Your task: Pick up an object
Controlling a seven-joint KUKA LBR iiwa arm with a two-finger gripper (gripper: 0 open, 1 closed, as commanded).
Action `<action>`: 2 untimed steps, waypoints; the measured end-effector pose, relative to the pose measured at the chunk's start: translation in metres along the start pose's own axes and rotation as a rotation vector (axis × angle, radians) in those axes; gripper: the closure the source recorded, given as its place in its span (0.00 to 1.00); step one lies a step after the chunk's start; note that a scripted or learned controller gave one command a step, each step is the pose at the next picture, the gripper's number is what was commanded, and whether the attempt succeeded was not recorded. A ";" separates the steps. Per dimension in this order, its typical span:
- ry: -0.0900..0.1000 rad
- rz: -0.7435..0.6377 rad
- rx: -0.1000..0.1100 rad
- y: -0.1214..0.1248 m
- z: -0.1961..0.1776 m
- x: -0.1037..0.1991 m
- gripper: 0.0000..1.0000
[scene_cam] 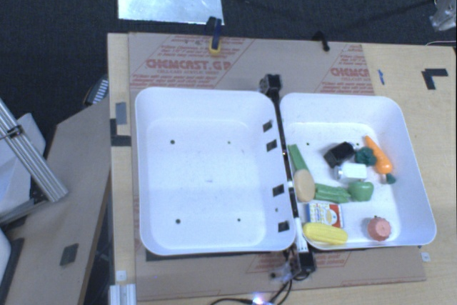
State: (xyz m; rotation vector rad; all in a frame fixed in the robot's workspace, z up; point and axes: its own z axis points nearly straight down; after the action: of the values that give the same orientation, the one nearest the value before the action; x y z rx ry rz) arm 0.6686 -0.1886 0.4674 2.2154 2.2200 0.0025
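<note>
Judged not yet begun: yellow plastic corn cob (325,233), orange plastic carrot (378,154) and round red plastic fruit (379,228) lying unlifted in right-hand shallow white bin (408,136), arm's approach side; gripper state impossible to tell; entire pick outstanding.

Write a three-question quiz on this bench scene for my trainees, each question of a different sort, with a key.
1. True or false: the yellow corn cob lies in the left bin.
2. Which thing lies nearest the right bin's front right corner?
A. the carrot
B. the pink round piece
C. the black block
3. Fill in: the small printed carton lies just behind the ____.

Key
1. False; it lies in the right bin, by the front rim.
2. B
3. yellow corn cob
</note>
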 end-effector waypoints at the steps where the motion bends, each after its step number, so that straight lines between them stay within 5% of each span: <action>1: 0.000 -0.002 -0.001 0.000 -0.031 -0.004 1.00; 2: 0.000 0.002 0.000 0.000 -0.055 -0.019 1.00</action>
State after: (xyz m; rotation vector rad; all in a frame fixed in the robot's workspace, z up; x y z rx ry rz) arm 0.6683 -0.2070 0.5221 2.2168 2.2180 0.0027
